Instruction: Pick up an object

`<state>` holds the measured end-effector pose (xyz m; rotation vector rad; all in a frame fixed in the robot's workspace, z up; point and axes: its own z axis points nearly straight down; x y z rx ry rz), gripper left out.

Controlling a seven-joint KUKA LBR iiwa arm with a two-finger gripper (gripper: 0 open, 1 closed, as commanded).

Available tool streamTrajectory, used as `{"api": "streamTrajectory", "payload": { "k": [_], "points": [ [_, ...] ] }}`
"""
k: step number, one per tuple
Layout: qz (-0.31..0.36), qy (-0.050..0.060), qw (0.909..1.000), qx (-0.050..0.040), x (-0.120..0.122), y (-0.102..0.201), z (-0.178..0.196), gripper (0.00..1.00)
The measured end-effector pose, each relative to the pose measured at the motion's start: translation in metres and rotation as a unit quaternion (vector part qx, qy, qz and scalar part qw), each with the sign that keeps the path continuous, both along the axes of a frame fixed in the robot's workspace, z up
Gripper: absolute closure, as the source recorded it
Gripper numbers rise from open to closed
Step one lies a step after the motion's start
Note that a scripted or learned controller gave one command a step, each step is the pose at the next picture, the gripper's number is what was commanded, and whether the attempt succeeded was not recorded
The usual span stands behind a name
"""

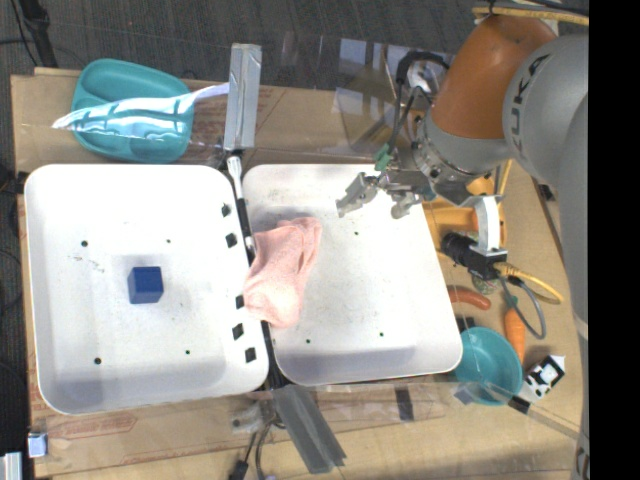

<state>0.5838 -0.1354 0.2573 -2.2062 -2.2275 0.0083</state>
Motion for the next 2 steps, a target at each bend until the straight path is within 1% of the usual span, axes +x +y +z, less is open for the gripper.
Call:
{"api": "streamTrajectory", "payload": {
  "k": [1,2],
  "points": [
    [0.063,0.000,0.9980,0.0000,0.043,0.034,-0.141,0.00],
    [0.115,-0.001,0.9934,0.0011,0.043,0.029,-0.167,0.00]
  ]
}}
